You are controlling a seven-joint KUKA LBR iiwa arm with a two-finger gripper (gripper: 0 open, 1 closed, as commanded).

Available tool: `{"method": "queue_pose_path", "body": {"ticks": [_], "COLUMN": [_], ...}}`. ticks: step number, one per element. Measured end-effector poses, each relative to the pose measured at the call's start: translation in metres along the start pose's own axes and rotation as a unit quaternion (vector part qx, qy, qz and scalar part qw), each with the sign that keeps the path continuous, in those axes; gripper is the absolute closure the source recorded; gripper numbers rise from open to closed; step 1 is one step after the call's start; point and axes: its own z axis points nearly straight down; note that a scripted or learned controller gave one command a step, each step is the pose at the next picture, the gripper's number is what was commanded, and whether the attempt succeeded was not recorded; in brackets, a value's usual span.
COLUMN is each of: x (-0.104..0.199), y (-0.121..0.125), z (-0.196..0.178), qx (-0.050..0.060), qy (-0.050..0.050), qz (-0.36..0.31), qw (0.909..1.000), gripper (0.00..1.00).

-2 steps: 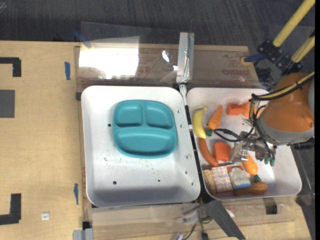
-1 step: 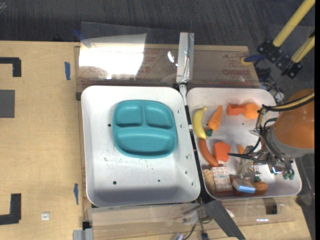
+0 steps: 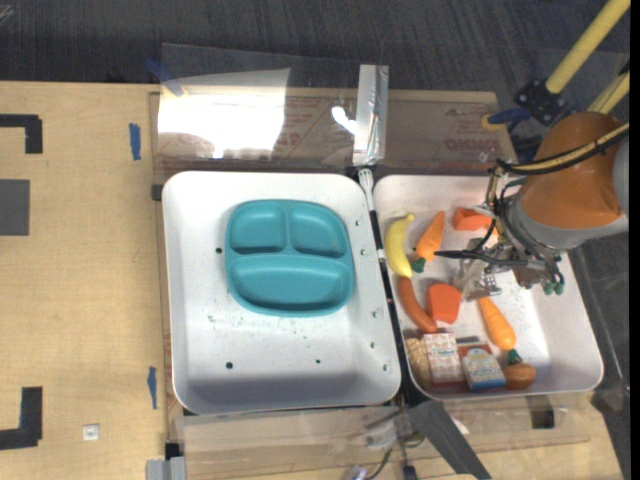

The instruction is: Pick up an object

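The right bin (image 3: 575,340) holds several toy foods: a yellow banana (image 3: 399,246), an orange carrot (image 3: 430,236), an orange wedge (image 3: 468,218), an orange block (image 3: 445,303), a long red-orange pepper (image 3: 415,309) and a second carrot (image 3: 497,325). My gripper (image 3: 477,273) hangs low over the middle of this bin. It sits just right of the orange block and above the second carrot. Nothing is visibly held in it. The arm's orange band (image 3: 570,173) covers the bin's upper right part.
Two small food boxes (image 3: 441,358) (image 3: 483,369) and an orange ball (image 3: 520,374) lie along the right bin's front wall. The left bin (image 3: 200,348) bears a teal divided plate (image 3: 290,256). A clear plastic sheet (image 3: 260,118) stands behind the bins.
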Motion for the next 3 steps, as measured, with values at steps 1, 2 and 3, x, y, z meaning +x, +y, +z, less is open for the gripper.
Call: {"method": "queue_pose_path", "body": {"ticks": [1,2,3], "x": [0.061,0.057,-0.012], "y": [0.051,0.052,0.034], "z": [-0.002,-0.013,0.0], "qx": [0.001,0.002,0.0], "qy": [-0.001,-0.006,0.0], "qz": [-0.217,-0.217,-0.185], "qw": [0.9762,0.976,0.9827], "gripper": [1.0,1.0,1.0]}}
